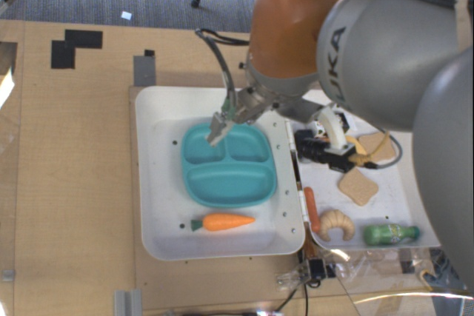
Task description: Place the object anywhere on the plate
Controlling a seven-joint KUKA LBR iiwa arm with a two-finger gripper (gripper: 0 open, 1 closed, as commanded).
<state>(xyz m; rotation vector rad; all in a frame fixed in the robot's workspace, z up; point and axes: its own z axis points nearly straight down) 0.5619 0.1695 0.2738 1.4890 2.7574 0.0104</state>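
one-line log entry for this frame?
gripper over plate upper-left compartment | carrot in left bin, beside plate | not placed

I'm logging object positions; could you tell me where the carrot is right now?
The carrot lies in the left bin, near its front edge, just in front of the teal plate.

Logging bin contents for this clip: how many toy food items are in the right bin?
4 visible: bread slice, croissant, green bottle and a red sausage by the left wall. The arm may hide more.
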